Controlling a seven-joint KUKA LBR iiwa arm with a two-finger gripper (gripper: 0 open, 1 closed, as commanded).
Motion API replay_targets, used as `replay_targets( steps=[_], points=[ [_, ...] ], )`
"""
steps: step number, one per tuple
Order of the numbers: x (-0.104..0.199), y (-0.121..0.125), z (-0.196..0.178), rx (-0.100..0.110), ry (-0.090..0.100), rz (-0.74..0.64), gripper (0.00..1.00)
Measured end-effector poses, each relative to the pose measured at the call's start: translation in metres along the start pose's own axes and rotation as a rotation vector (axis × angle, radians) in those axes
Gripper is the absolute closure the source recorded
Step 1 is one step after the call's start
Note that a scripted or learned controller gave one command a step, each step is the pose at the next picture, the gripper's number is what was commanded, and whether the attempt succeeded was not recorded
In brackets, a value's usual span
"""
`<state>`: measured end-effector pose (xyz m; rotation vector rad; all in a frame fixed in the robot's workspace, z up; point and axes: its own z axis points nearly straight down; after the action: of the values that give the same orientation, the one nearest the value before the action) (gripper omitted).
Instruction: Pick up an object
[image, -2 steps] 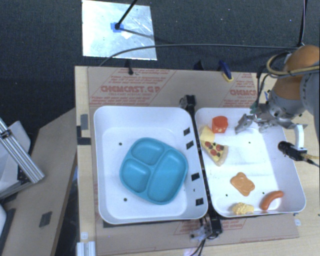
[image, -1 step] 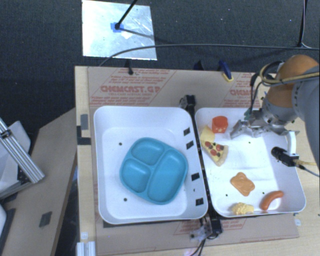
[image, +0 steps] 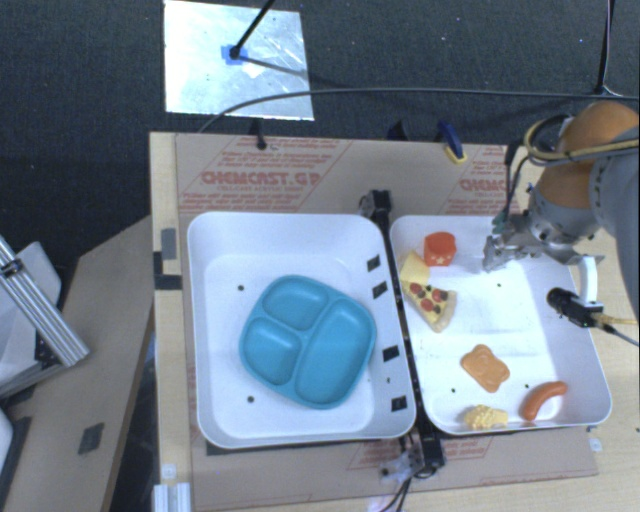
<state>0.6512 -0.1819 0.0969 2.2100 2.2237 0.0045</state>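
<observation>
Camera view, arm (image: 590, 150) cut off at right, hand (image: 497, 252) blurred over right bin (image: 520, 310), grip unreadable.

The gripper (image: 497, 252) hung over the right bin's (image: 592, 372) far end; a red cup (image: 439, 248) stood just left of it; a pizza slice (image: 431, 298) lay nearer the camera, leftward; toast (image: 485, 367), sausage (image: 543, 399) and corn (image: 483, 417) lay well below; the blue divided plate (image: 306, 340) sat far left in the left bin (image: 215, 300).
</observation>
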Motion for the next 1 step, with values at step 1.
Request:
replay_targets(
  steps=[1],
  points=[
    [-0.0058, 0.0069, -0.0635, -0.002, 0.0, 0.001, 1.0]
  ],
)
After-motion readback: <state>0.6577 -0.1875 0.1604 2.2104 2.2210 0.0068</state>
